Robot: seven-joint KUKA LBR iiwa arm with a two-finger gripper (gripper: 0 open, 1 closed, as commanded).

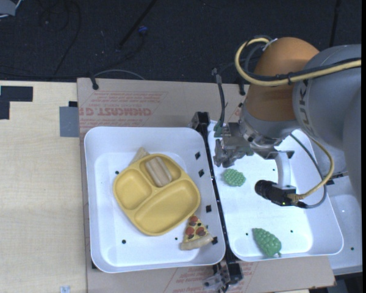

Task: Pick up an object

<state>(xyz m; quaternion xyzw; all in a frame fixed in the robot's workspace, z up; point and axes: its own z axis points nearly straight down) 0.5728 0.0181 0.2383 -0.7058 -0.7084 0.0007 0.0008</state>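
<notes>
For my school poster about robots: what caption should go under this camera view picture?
Robot hand hovering just above a small green toy in the right bin, beside a yellow plate.

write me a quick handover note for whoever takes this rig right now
Gripper: low in the right bin, just above the small green piece; nothing seen in it.
Right bin: a second green bumpy piece near the front edge.
Left bin: yellow divided plate carrying a hot dog; pizza slice beside the plate.
Done: no pick yet.
Left: grasp and lift an object.
</notes>
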